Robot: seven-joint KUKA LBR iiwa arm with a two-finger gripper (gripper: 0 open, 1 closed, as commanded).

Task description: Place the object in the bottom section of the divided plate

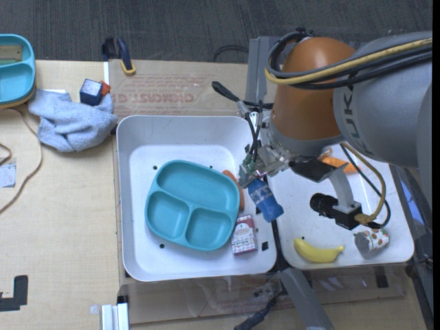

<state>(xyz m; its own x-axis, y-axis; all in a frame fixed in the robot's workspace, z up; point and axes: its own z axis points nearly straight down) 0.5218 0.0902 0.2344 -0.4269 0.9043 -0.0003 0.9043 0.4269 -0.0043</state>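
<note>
Even bright light, soft shadows (slightly grainy)

1. Two bins sit side by side on the table (62,253): the left bin (130,184) and the right bin (399,253).
2. The divided plate (192,205) lies in the left bin.
3. A small carton (244,236) lies just right of the plate.
4. A bottle (265,199) stands over the wall between the bins.
5. A banana (317,251) and a cup (371,240) lie in the right bin, the cup right of the banana.
6. A cloth (72,122) lies on the table left of the bins.
</note>
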